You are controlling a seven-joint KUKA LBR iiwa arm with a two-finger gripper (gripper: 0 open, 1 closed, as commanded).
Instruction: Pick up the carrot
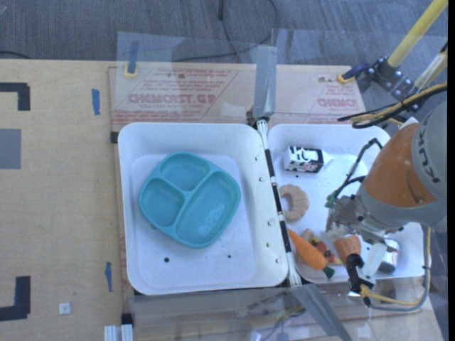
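Observation:
The carrot (307,249) is orange with a green tip and lies slanted in the front left corner of the right bin (334,135), partly on a pale flat piece (311,268). My gripper (346,233) hangs low over the front middle of that bin, just to the right of the carrot and apart from it. A small brownish-orange thing (348,248) sits right under the gripper; whether it is held is hidden by the wrist.
A black-and-white toy (304,159) lies at the back of the right bin and a beige ring (293,199) near its left wall. A teal divided plate (190,199) fills the middle of the left bin (135,261).

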